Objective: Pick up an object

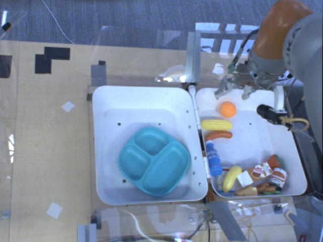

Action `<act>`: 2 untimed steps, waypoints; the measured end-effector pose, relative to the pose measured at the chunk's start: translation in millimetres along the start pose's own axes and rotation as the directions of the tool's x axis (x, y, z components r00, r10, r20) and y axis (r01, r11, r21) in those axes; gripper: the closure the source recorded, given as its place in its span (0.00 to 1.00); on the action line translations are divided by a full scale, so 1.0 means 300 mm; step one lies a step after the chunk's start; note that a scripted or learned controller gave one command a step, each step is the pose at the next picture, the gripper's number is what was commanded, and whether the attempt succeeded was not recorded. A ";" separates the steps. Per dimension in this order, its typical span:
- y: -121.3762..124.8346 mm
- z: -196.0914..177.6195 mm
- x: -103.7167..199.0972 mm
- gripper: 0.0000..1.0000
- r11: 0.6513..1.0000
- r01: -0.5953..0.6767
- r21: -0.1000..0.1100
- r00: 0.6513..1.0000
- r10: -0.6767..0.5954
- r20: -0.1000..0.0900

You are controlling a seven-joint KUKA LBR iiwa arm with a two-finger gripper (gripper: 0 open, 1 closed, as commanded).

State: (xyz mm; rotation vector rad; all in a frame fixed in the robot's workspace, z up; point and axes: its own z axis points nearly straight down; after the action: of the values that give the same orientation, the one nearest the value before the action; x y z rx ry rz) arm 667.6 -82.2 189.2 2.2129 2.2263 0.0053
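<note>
Orange ball (228, 109) in right bin (298, 158), hand (235, 91) spread, empty, just above

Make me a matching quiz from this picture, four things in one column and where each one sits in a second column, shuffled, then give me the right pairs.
Things:
1. teal divided plastic plate
2. small orange ball
3. blue plastic bottle
4. yellow toy banana

Places:
A. right bin, along the wall shared with the left bin
B. right bin, near the front edge
C. left bin
D. right bin, near the far end, just below the pincer

Pairs: 1-C, 2-D, 3-A, 4-B
</note>
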 end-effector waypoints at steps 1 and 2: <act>-0.089 0.309 -0.021 0.00 0.992 0.128 -0.003 0.992 -0.128 0.001; 0.009 0.341 -0.018 0.00 0.991 0.136 -0.003 0.991 -0.136 0.001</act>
State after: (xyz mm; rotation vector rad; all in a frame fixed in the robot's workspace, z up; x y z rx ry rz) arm 670.8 -87.5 87.1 2.0543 2.3696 0.0081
